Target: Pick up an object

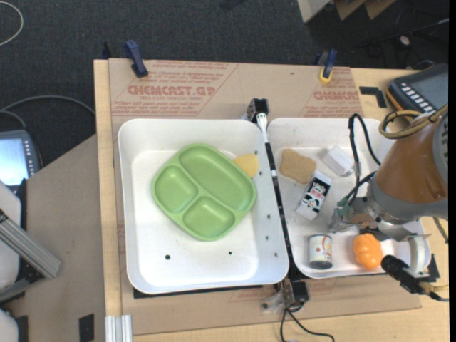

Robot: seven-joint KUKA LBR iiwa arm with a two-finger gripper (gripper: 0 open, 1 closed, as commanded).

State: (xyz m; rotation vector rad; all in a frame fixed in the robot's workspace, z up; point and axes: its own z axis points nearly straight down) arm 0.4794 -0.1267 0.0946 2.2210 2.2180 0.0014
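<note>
Objects for picking lie in the right bin, all below or beside my wrist. Nearest my gripper is a small white cup with a printed side, standing close to the bin's front edge, and just to its right an orange fruit-shaped toy. A little further back a black-and-white carton lies tilted near the bin's middle. Behind it sit a tan sponge-like block and, to the right of that, a pale grey-white piece near the back wall.

My gripper hangs over the bin floor between the carton and the orange toy; my own grey body and orange band cover it from above, so I cannot tell how my jaws stand, and I see nothing between them.

Across the divider, the left bin carries a green divided plate with three compartments, lying flat near the middle. A yellow piece peeks out from the plate's back right rim, touching it. Both bins rest on a brown board with red lettering, held at the back by a blue clamp and a blue-and-yellow clamp.
</note>
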